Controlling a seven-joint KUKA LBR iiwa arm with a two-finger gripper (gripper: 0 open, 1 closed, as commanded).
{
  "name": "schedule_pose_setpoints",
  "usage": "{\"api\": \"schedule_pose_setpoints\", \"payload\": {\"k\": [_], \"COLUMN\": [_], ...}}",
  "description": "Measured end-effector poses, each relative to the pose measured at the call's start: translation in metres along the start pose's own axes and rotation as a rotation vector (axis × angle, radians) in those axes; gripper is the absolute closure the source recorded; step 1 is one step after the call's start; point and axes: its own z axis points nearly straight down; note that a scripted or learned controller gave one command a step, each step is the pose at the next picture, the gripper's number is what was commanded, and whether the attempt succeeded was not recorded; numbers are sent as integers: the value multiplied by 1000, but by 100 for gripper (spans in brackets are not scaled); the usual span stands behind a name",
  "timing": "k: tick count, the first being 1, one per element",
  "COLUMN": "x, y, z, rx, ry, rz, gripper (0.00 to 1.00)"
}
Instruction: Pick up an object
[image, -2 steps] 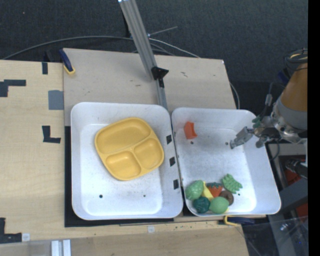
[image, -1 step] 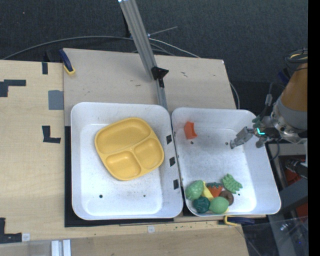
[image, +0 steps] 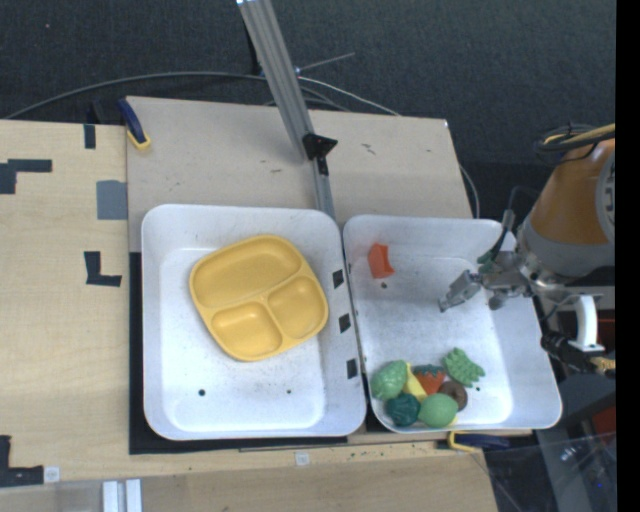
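Observation:
My gripper (image: 452, 298) hangs over the middle of the right bin (image: 520, 400), with the grey arm and its orange band coming in from the right. A small orange block (image: 380, 260) lies in the bin's far left corner, well to the left of the gripper. Along the bin's near edge sits a cluster of toy foods: a light green piece (image: 391, 379), a dark teal piece (image: 404, 408), a round green piece (image: 438, 410), a red piece (image: 431, 380) and a leafy green piece (image: 463, 365). The gripper is apart from all of them, and nothing shows in its grip.
The left bin (image: 170, 400) holds a yellow divided plate (image: 259, 296). A slanted metal rail (image: 285, 85) runs from the top down to the divide between the bins. The wooden bench surrounds both bins, with a blue and yellow clamp (image: 134, 125) at the far left.

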Motion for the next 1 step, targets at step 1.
{"api": "schedule_pose_setpoints", "payload": {"k": [1], "x": [1], "y": [-10], "z": [59], "rx": [1], "ry": [0], "rz": [1], "gripper": [0]}}
